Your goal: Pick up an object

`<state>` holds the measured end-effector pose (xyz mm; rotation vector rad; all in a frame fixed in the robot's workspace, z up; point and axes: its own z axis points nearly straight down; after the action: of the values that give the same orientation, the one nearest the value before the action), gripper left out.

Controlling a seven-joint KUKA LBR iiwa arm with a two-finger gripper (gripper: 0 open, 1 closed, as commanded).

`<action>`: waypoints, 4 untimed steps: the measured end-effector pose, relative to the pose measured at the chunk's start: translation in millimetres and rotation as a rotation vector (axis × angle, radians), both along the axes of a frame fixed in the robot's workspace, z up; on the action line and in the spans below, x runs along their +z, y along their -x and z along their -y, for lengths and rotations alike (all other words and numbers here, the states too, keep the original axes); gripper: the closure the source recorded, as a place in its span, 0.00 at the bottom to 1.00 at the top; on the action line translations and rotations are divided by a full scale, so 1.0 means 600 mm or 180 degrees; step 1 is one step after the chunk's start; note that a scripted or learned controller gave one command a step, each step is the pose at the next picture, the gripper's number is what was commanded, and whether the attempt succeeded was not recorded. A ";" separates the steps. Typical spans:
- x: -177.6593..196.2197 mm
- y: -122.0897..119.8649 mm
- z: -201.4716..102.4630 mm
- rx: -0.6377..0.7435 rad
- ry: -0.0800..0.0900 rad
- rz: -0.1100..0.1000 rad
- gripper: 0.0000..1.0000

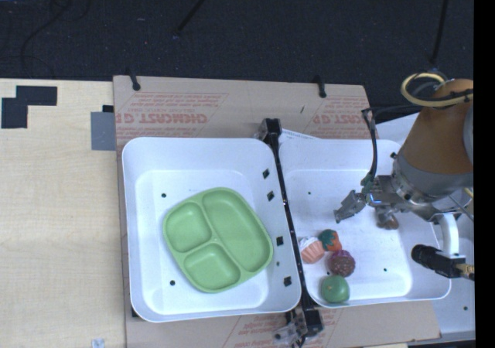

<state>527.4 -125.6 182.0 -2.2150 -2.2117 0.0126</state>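
Bench [54, 207] bearing two white bins [147, 184]

Red print runs upside down along the far edge of the cardboard sheet [232, 110] under the bins; on the left it seems to read "CHEMCAST GP". The rest is illegible.

A green divided plate [218, 240] is lying in the left bin [147, 161]. The gripper [367, 207] is hanging over the right bin [325, 157], right of centre, above small toys [331, 257] clustering near the lower middle.
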 end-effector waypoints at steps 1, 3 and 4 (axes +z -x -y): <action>0.009 -0.005 0.001 0.0005 0.0007 0.0038 0.00; -0.158 0.012 -0.002 0.0005 0.0000 0.0019 0.00; -0.137 0.011 0.000 -0.0014 0.0001 0.0026 1.00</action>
<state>520.7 -125.9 100.0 -2.2243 -2.2109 0.0042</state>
